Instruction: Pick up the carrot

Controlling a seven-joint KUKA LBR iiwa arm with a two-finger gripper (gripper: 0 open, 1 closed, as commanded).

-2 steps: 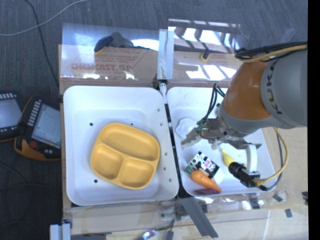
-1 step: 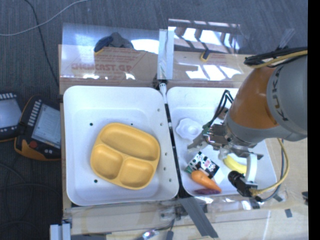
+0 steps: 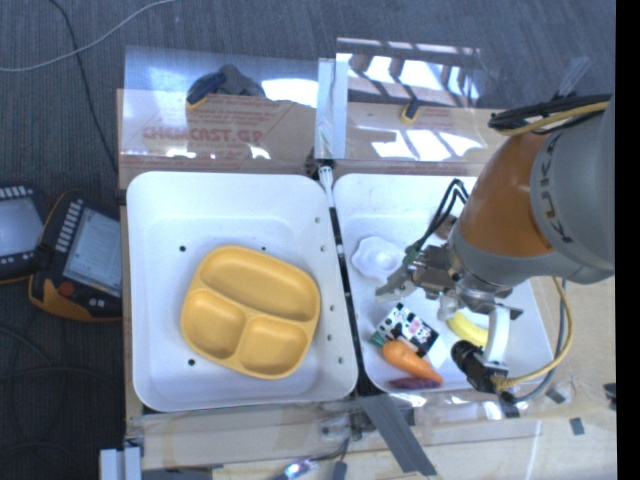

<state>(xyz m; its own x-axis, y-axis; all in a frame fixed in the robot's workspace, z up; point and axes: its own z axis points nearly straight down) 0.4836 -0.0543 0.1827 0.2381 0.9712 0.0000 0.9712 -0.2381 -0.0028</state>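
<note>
Your carrot [image 3: 411,361] lies flat in the right bin [image 3: 358,200], down near that bin's front wall, with its orange body slanting and one end pointing toward the corner by the divider between the two bins. Touching the carrot on its far side you see a small black-and-white patterned block [image 3: 408,326], and just in front of the carrot, against the front wall, a dark reddish-purple item [image 3: 408,381] that is too small to identify. To the right of the carrot sits a yellow, banana-like piece [image 3: 468,328], partly hidden under the arm's hardware. Beyond the patterned block, farther from the carrot toward the back of the bin, rests a pale translucent cup-like object [image 3: 377,258].

The gripper [image 3: 435,278] hangs above the bin just behind and to the right of the carrot, over the patterned block and the yellow piece. It is apart from the carrot. You cannot tell from this angle whether it is released or clenched, since the wrist body and cables cover it. The orange-banded arm [image 3: 520,198] rises behind it.

Left of the carrot, across the divider, the left bin [image 3: 150,268] holds a yellow three-compartment tray [image 3: 250,310] resting slightly turned.
</note>
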